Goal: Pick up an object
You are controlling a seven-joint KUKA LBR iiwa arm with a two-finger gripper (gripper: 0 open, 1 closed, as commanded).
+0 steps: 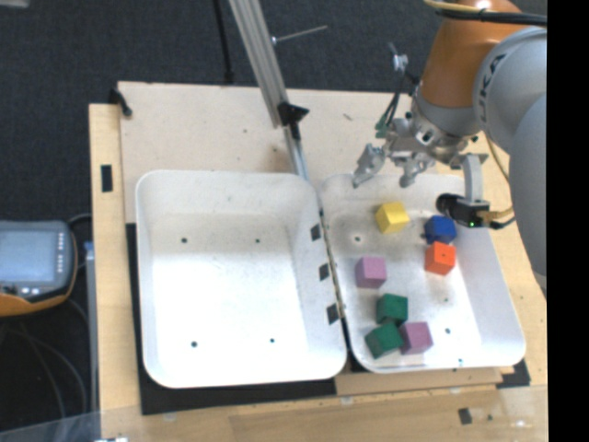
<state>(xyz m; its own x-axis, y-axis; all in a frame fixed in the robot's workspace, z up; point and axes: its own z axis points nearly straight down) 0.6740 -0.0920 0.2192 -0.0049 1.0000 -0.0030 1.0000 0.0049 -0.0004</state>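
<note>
Camera view is showing the yellow block [392, 216] lying at the far end of the right bin [502, 316], the piece nearest the end effector [392, 167] and so, by my judgement, the likeliest pick. It is sitting by itself, with bare white floor on its left and far sides, which is giving room for a finger on either side. Spreading outward from it, a blue block [441, 227] and an orange block [440, 258] are lying to its right, close to each other; a lilac block [371, 271] is resting nearer the camera, and further toward the near rim two green blocks [388, 324] are crowding against a second purple block [416, 337]. To do this step well, the arm should be centring over the yellow piece, turning the wrist so the fingers are straddling two flat faces instead of its corners, and dropping straight down clear of the blue neighbour. The end effector is hanging just beyond the yellow block, above the bin's far rim, with its fingers spread apart and nothing between them; it is touching no block. The left bin [156, 247] is lying beside the right one on the bench [184, 127], and a slanted metal rail [262, 53] is rising from the far side.
</note>
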